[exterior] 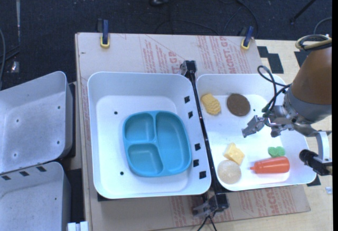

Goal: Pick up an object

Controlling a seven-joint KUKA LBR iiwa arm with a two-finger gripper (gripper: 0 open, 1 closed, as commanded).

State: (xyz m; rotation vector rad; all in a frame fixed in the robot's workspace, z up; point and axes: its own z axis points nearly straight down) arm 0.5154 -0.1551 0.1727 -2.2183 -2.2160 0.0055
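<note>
The right bin holds several toy foods: a yellow ridged piece, a brown round disc, a yellow wedge, a pale round cracker and an orange carrot with a green top. My gripper hangs over the middle of this bin, below and to the right of the brown disc and above the carrot. I see nothing held in it. The arm's grey and orange wrist covers the bin's right side.
The left bin holds a blue divided plate. A black divider runs between the bins. Cables loop from the wrist over the right bin's far edge. White trays lie off the bench to the left.
</note>
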